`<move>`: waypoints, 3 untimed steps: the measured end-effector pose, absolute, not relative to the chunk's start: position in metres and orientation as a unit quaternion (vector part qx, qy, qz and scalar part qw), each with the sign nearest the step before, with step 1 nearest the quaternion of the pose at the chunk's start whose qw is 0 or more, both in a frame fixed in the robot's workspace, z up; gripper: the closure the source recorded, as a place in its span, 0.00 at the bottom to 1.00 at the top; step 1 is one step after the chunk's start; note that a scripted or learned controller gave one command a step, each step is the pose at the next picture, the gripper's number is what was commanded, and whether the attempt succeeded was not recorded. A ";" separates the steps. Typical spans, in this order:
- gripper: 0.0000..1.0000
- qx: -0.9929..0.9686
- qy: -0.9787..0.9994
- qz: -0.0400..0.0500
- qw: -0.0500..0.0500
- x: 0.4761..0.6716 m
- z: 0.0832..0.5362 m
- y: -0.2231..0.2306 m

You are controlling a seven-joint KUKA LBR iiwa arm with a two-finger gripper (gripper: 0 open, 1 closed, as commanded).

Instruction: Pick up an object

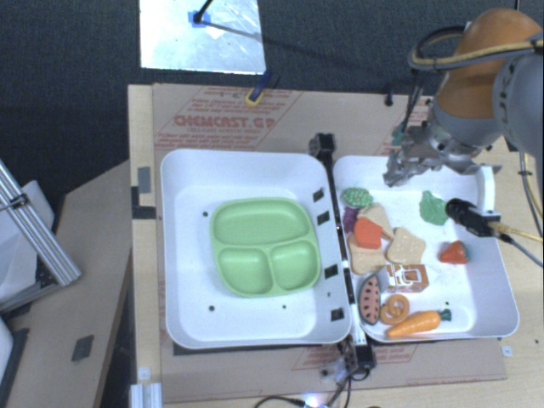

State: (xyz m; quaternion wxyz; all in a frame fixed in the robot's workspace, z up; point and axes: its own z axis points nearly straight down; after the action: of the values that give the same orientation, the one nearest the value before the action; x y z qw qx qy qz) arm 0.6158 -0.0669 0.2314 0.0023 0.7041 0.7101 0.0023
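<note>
Plastic toy food crowds the right bin; my hand hovers above its far edge, grip unreadable, near the green-topped piece, probably lining up a pick.

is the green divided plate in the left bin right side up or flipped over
Right side up. The green divided plate lies flat in the left bin with its three hollow compartments facing up.

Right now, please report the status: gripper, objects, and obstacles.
Gripper above the right white bin's far-left corner, holding nothing visible. Nearest object: round green toy vegetable, just below it. Other toy food crowded beside; green divided plate in the left bin.
</note>
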 end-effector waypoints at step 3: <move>1.00 0.707 0.707 0.000 0.001 0.633 0.217 -0.052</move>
State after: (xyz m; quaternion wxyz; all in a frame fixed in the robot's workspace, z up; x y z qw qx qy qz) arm 0.6326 -0.0516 0.2170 0.0009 0.7070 0.7072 0.0001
